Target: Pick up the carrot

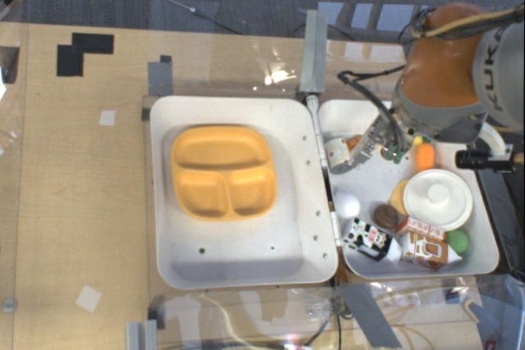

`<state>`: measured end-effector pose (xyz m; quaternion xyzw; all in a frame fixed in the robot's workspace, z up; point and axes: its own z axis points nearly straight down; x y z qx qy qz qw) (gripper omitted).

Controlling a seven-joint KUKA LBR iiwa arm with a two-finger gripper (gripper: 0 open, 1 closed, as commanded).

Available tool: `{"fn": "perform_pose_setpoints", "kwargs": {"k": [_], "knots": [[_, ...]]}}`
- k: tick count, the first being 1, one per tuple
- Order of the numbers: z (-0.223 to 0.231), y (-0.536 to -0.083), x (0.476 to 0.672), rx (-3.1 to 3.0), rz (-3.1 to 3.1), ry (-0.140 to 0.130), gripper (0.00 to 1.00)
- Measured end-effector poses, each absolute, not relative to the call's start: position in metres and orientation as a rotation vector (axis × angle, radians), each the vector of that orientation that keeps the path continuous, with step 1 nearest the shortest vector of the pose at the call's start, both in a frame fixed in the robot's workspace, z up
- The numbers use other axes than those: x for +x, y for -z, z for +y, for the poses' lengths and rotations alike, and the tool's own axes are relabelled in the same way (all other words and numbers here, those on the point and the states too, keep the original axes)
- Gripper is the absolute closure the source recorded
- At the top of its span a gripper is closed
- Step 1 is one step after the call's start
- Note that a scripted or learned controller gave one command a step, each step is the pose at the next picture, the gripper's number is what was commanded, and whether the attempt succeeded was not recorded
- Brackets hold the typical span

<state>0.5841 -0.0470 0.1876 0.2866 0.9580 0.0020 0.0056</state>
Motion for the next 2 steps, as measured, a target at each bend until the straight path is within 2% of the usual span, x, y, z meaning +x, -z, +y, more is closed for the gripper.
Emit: {"fn": "perform_pose_setpoints", "kwargs": {"k": [1,2], "knots": [[-0.048,-0.187,0.583,0.901,3.000,-0.004,0.00],[-0.085,-0.168,0.614,0.903,3.002,0.000,0.00]]}}
